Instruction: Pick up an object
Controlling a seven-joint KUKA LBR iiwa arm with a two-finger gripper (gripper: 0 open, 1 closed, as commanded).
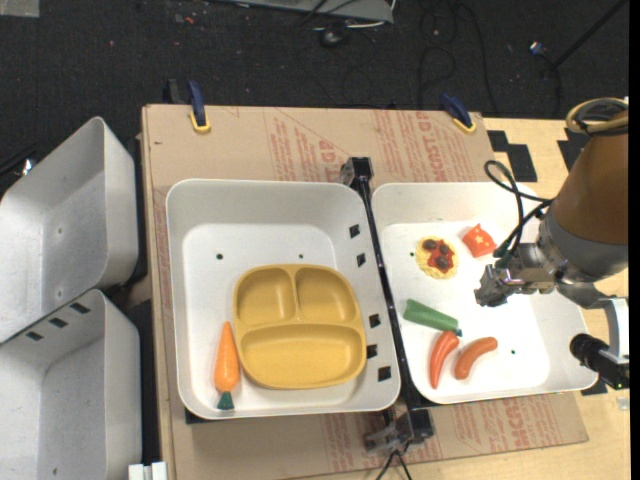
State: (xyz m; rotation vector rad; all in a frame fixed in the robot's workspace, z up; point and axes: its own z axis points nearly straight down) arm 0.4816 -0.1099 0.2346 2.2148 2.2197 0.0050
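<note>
Your gripper is hanging over the right bin, near its right side, with the grey and orange arm reaching in from the right. You cannot tell whether the claw is apart or together; it is showing as a dark cluster, and nothing is visibly sitting between its tips.

Under and to the left of it, you are looking at five small things lying in the right bin: a small pizza and a red piece toward the back, a green pepper in the middle, then a red chili and a sausage side by side nearer the front. The red piece is lying nearest the gripper, just beside it.

In the left bin, a yellow tray is sitting in the middle, with a carrot lying along its left edge.
</note>
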